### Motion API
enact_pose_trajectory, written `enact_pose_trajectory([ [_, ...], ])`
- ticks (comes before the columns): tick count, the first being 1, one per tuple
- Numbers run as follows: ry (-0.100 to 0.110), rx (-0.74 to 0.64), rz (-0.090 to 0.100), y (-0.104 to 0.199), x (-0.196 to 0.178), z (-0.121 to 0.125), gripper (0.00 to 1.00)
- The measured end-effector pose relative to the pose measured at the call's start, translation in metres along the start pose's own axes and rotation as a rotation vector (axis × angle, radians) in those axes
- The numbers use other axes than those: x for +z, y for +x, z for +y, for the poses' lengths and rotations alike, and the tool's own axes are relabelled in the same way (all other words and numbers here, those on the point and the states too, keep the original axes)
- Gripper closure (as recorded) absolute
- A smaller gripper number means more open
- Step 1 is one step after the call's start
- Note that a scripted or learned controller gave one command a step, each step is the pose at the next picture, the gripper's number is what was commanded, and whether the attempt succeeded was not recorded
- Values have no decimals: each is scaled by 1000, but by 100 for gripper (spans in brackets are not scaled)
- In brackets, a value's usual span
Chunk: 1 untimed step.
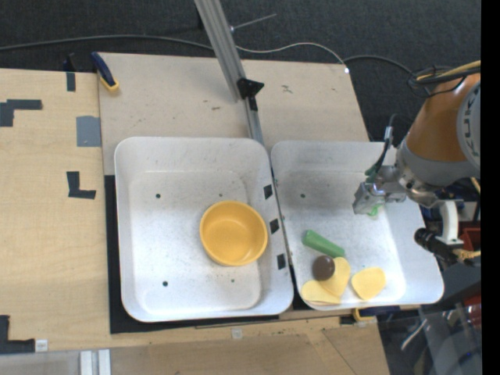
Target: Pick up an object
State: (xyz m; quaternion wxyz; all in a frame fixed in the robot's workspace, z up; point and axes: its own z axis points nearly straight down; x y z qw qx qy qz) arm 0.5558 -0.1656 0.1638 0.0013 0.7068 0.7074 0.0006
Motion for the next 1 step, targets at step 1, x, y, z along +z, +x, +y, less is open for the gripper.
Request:
enact_pose_trajectory([
  [1,-3,-1,-1,-1,-63,5,100],
])
